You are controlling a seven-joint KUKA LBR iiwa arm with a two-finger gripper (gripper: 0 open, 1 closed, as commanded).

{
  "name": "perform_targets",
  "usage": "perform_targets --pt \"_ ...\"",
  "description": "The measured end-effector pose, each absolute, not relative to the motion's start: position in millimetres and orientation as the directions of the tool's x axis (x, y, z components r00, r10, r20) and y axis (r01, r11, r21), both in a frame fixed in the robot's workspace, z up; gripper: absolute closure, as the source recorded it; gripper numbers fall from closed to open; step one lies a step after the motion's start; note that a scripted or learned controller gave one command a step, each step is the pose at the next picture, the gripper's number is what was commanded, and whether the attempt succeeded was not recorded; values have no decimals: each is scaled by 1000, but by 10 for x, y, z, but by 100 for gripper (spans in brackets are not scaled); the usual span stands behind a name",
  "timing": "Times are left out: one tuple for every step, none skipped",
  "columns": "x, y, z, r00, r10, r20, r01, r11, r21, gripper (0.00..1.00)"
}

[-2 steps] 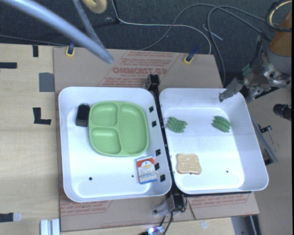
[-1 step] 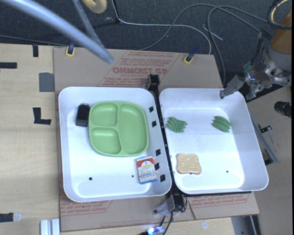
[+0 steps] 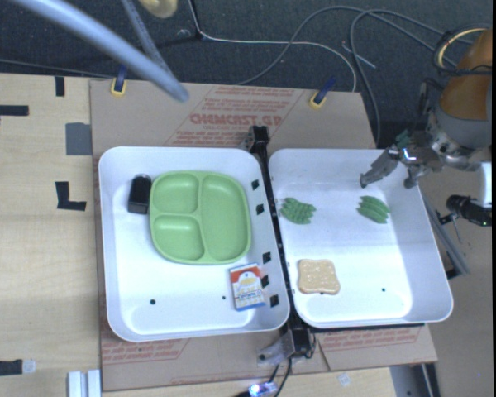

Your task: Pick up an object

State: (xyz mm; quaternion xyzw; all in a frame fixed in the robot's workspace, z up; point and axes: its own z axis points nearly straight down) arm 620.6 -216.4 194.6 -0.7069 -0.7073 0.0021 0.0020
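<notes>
Camera view — gripper (image 3: 390,169) open above right bin; pea pod (image 3: 374,209) just below.

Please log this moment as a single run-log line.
gripper: open, holding nothing | position: right bin, above green pod | toast: untouched

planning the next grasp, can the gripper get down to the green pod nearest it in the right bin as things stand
Probably yes. The gripper hangs over the right bin, just up and right of the green pod. The pod lies alone on bare white floor, apart from the other green pod and the toast.
</notes>
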Motion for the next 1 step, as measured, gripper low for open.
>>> perform_targets --pt "6188 -2111 1307 -2 1000 0 1000 2 -6 0"
